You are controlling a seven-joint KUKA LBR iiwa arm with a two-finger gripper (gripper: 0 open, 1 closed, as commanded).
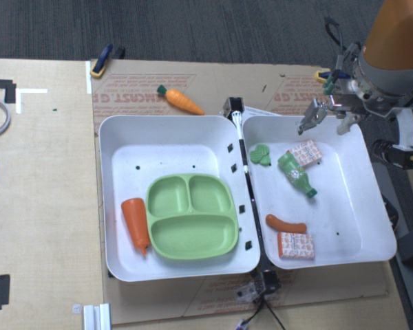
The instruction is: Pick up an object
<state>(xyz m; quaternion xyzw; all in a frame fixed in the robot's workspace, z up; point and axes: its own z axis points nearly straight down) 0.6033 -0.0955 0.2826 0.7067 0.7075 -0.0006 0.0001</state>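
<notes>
green bottle (296,173) below claw (328,117)

- Two shallow white bins are sitting side by side: the left bin (117,133) and the right bin (372,205).
- One green divided plate (192,216) with three compartments is lying in the left bin.
- Two carrots are showing: one orange carrot (135,224) is lying in the left bin beside the plate, and one smaller carrot (181,100) is lying on the cardboard behind the bins.
- One green bottle (296,173) is lying in the right bin.
- One small green leafy piece (260,155) is lying there.
- Two red-and-white patterned boxes are lying there: one (305,153) at the back, one (296,245) at the front.
- One sausage (286,223) is lying there.
- One blue-and-yellow tool (102,60) is lying behind the cardboard.
</notes>
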